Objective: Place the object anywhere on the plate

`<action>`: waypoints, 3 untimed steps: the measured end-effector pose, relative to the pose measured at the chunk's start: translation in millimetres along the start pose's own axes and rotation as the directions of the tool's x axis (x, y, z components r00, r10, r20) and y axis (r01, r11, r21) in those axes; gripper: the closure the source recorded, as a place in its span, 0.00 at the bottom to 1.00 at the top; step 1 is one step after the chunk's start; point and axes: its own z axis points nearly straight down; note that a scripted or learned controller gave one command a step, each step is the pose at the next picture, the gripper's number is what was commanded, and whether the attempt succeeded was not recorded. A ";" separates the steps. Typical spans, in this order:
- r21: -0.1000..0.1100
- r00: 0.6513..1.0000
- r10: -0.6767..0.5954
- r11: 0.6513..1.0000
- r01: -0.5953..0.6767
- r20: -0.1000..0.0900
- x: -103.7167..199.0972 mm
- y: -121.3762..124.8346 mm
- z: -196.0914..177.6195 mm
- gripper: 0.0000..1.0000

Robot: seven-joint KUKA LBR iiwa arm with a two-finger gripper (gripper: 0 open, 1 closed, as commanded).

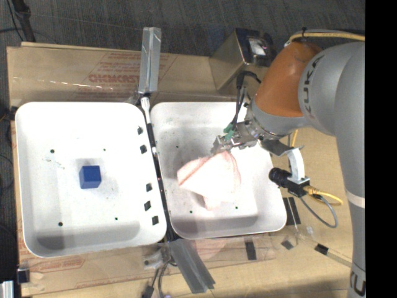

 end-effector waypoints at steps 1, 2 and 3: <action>0.000 1.000 -0.006 1.000 0.006 0.000 0.3 0.8 -38.3 1.00; 0.000 0.916 -0.402 0.916 0.402 0.001 48.1 23.1 -47.3 1.00; 0.000 0.682 -0.731 0.682 0.731 0.001 86.7 43.6 -51.4 1.00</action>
